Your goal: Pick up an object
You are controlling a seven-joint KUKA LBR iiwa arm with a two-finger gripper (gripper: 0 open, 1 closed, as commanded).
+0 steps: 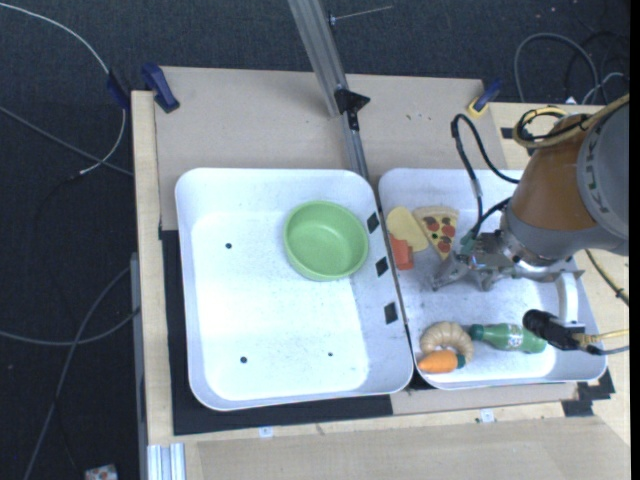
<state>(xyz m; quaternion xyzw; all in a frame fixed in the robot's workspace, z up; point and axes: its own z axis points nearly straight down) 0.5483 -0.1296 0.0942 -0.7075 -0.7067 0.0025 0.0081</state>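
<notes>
My gripper [468,271] hangs low over the middle of the right bin [575,363], open, with nothing between its fingers. A toy pizza slice [438,227] lies just up and left of it. Beside the pizza, against the bin's left wall, are a yellow piece [404,224] and a small red-orange piece [402,254]. Along the near side of the bin lie a croissant [445,336], an orange carrot [437,363] and a green bottle [508,338] on its side. A green bowl [325,240] stands in the left bin [230,308].
The grey arm with its orange band [560,183] comes in from the right over the right bin's far corner. A metal pole [325,58] slants over the bench toward the gap between the bins. Bare white floor spreads across the left bin's near half.
</notes>
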